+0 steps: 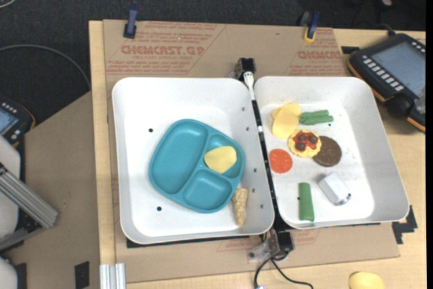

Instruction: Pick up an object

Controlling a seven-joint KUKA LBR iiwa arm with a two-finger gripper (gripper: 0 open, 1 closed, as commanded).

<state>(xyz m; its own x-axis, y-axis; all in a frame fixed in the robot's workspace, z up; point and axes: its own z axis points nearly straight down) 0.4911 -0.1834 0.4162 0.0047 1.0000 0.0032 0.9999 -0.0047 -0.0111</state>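
Green stick (306, 202) lies in right bin (379, 145); hand's position, grip: cannot tell.

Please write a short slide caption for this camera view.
Blue tray with yellow piece in left bin; toy foods in right bin.

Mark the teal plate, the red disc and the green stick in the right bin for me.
teal plate (177, 162): camera view, on its large left compartment.
red disc (280, 160): camera view, on its centre.
green stick (306, 202): camera view, mid-length.
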